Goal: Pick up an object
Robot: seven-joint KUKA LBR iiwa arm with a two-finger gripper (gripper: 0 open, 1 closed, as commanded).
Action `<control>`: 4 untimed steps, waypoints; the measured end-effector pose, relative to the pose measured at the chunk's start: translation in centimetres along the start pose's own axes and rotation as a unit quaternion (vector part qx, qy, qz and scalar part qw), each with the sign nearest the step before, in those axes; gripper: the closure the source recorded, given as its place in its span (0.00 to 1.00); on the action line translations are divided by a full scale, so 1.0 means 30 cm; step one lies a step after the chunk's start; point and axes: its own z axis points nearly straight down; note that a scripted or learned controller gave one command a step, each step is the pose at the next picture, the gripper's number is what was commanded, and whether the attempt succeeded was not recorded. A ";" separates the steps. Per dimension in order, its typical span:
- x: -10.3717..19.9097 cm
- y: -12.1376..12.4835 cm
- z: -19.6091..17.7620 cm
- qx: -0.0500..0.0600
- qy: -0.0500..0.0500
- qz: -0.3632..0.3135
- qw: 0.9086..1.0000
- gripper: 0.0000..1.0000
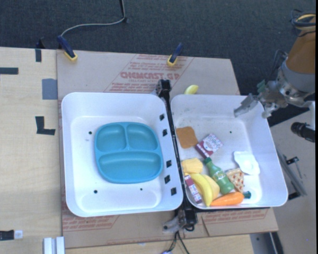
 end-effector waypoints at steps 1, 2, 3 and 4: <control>0.148 -0.159 0.363 -0.003 0.000 0.000 1.000 0.00; 0.285 -0.251 0.385 -0.007 -0.001 0.001 1.000 0.00; 0.384 -0.455 0.394 -0.005 -0.002 0.002 1.000 0.00; 0.400 -0.266 0.395 -0.004 -0.002 0.001 1.000 0.00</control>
